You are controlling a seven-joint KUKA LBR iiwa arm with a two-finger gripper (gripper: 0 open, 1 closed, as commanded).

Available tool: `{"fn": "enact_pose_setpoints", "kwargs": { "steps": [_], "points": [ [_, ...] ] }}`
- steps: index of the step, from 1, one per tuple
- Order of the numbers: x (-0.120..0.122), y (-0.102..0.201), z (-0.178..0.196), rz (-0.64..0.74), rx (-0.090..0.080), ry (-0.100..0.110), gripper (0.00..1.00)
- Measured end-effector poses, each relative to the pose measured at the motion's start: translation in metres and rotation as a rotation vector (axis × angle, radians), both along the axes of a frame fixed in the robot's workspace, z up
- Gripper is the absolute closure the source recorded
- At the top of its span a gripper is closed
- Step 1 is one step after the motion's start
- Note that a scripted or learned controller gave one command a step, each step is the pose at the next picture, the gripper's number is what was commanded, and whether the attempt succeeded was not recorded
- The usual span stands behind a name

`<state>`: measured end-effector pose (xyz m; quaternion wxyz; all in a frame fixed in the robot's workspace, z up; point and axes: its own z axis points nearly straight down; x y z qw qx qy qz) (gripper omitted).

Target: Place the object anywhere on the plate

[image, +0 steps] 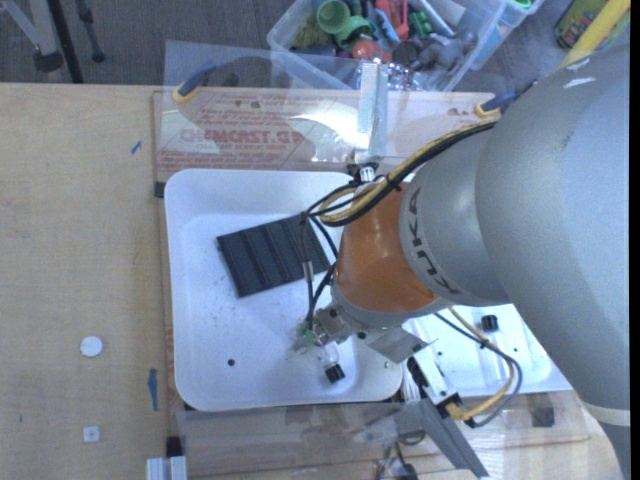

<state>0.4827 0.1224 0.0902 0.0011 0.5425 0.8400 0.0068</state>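
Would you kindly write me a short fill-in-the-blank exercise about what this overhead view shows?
1. The dark ribbed slab lies inside the ____ bin.
2. The band above the arm's wrist is ____.
3. The arm reaches into the view from the ____.
4. The clear tub beyond the bench holds colourful ____.

Missing words: white; orange; right; toys

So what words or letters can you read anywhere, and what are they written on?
"KUK", dark letters running up the grey arm; the rest of the word is cut off.
Red print on the clear plastic sheet behind the white bin: too blurred to read.
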Motion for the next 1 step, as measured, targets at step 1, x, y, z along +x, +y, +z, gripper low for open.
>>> {"fn": "enact_pose_setpoints", "kwargs": {
  "steps": [1],
  "points": [
    [-0.0042, 0.0943, 0.0345, -0.277, -0.009, 0.011, 1.00]
  ]
}}
